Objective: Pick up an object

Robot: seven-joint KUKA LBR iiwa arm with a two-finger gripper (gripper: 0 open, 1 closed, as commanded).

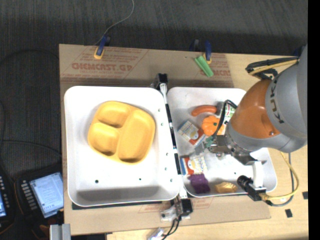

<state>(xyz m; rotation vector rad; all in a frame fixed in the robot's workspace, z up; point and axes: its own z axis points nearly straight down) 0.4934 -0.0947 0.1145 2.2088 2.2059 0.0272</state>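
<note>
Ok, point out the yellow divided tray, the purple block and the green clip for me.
yellow tray [121, 131]: camera view, centre where its compartments meet.
purple block [200, 183]: camera view, top face.
green clip [204, 65]: camera view, middle of its body.

Yellow divided tray [121, 131] in white left bin [75, 149]. In white right bin [267, 176]: purple block [200, 183], orange carrot-like piece [204, 110], possibly tan lump [225, 187]. Green marker [204, 66] on brown cardboard [100, 66] with red lettering.
</note>
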